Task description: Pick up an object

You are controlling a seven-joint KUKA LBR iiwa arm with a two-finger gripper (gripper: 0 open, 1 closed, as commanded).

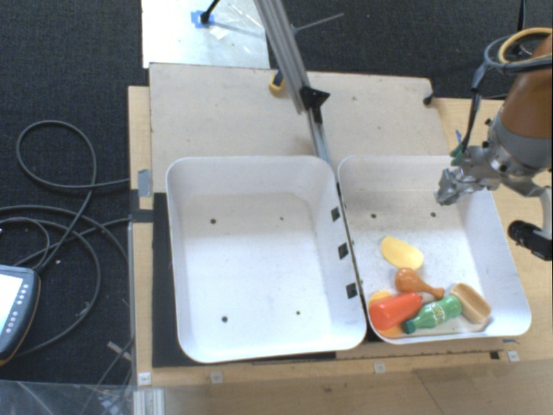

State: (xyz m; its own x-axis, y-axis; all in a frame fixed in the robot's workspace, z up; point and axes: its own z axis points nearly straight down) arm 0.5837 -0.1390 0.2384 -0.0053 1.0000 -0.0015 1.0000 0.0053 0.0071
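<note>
The right bin (484, 223) holds a cluster of toy foods near its front. A pale yellow piece (402, 252) lies nearest the middle. Below it are a brown drumstick-like piece (416, 282), an orange-red carrot-like piece (396, 308), a green bottle (434, 314) and a tan bread-like piece (472, 303). My gripper (448, 189) hangs over the back right part of this bin, well apart from the cluster, with nothing seen in it. The arm enters from the right edge.
The left bin (186, 232) stands beside the right one, joined by a divider with black clips (343, 251). A slanted metal pole (289, 50) crosses the back of the bench. Cables and a tablet lie on the floor at the left.
</note>
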